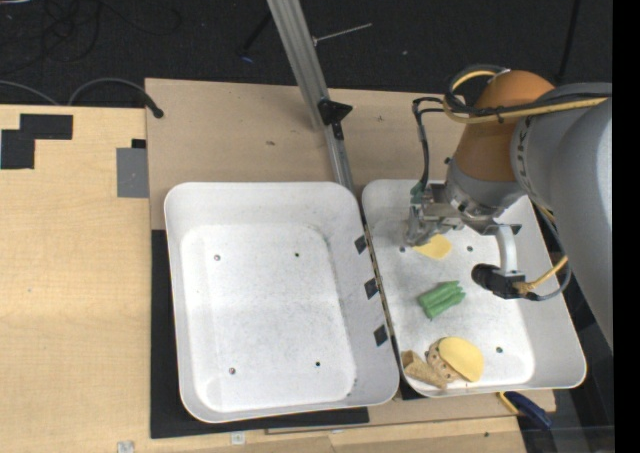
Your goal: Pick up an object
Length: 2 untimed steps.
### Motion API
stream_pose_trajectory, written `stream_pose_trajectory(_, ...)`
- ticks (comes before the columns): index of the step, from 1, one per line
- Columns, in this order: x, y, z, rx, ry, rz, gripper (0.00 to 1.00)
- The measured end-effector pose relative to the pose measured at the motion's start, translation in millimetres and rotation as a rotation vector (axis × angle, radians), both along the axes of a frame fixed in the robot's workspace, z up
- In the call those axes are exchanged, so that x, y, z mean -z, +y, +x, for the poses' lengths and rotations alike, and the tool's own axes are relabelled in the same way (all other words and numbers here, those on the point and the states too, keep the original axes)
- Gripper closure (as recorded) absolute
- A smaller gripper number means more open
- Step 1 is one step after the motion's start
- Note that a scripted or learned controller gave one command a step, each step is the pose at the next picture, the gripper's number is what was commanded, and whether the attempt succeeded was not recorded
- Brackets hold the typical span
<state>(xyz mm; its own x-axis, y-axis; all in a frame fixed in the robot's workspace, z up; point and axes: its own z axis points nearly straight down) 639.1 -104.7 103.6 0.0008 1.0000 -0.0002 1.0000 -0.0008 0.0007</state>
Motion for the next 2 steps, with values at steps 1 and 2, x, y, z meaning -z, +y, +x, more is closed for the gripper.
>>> stream_pose_trajectory(1,-43.9,-4.2,5.3,0.000,-0.001,0.000,1.00)
stream_pose_trajectory(2,-107.2,-1.6,6.9,-0.002,-0.004,0.000,1.00)
